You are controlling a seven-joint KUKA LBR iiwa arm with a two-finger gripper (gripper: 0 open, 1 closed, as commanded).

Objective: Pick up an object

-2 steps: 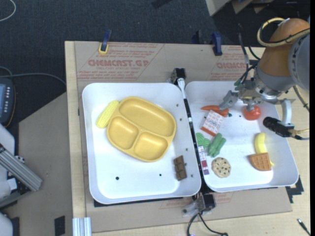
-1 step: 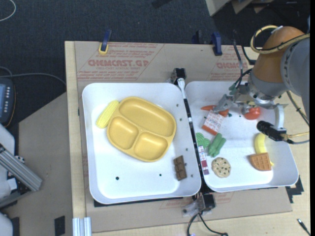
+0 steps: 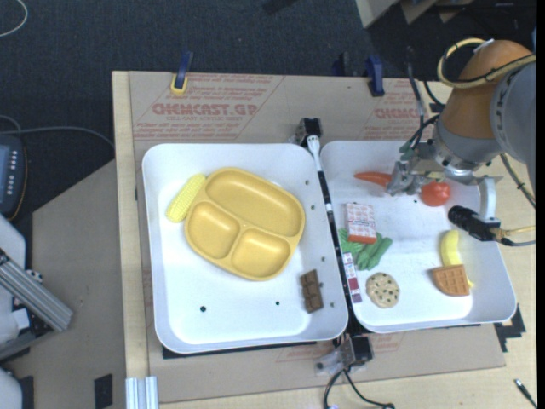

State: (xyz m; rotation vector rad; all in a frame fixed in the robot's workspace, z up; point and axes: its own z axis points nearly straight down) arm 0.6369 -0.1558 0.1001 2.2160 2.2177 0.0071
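Note:
My gripper hangs low over the far part of the right bin, right beside the orange carrot and left of the red tomato. Its fingers are small and blurred against the bin floor. Elsewhere in this bin lie a pink-white snack packet, green beans, a chocolate-chip cookie, a yellow banana and an orange waffle piece.
The left bin carries a yellow divided plate, a corn cob at its left and a brown chocolate bar near the dividing wall. Blue clamps sit at the bench's far edge.

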